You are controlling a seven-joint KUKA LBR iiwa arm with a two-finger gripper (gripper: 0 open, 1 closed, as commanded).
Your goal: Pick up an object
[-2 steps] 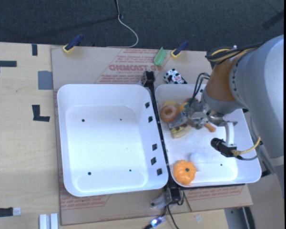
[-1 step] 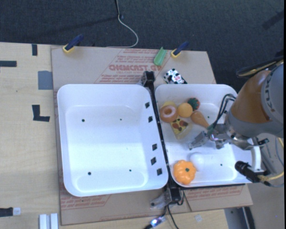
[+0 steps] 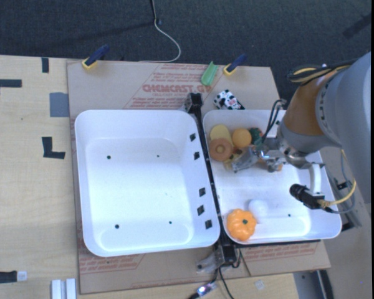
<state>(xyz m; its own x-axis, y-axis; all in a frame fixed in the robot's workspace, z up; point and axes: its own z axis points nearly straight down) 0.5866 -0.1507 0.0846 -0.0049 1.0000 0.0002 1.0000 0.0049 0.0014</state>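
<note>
In the right bin (image 3: 311, 229), several small objects lie near the far left corner: a yellow round piece (image 3: 219, 132), a brown ring-shaped piece (image 3: 222, 148), an orange ball (image 3: 241, 137) and a bit of green (image 3: 256, 134). An orange pumpkin-like toy (image 3: 241, 224) rests at the bin's near left corner. A white object (image 3: 259, 207) lies on the bin floor. My gripper (image 3: 243, 161) reaches down from the right, its metal fingertips low beside the brown and orange pieces. Nothing shows clearly between its fingers.
The left bin (image 3: 137, 179) stands alongside, divided from the right one by a black-clipped rim (image 3: 204, 167). A black-and-white cow-patterned toy (image 3: 226, 99) lies on the cardboard behind the right bin. Clamps and a green clip (image 3: 209, 73) sit on the cardboard's far edge.
</note>
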